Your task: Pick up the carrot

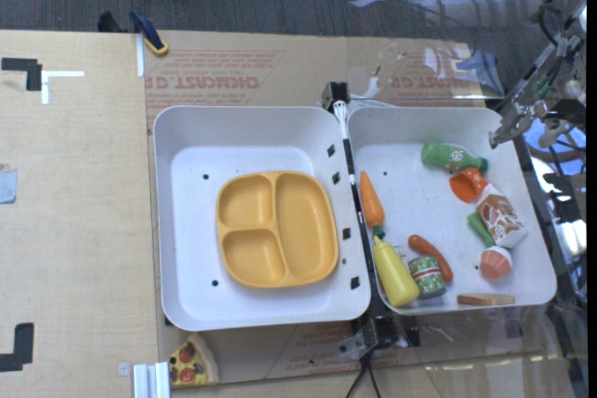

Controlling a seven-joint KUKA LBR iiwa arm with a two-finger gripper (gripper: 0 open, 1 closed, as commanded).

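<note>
The carrot [371, 199], orange with a green stub at its near end, lies along the left wall of the right bin [401, 130]. It points away from me, and nothing touches it. My gripper [508, 124] hangs over the far right corner of that bin, well to the right of the carrot and higher than it. It is near a green bottle [452, 156].
The right bin also holds a yellow squeeze bottle [394, 272] just below the carrot, a red sausage [431, 254], a green can [427, 276], a carton [497, 219], an orange piece [466, 185] and a wooden block [485, 299]. A yellow divided plate [277, 227] sits in the left bin [177, 200].
</note>
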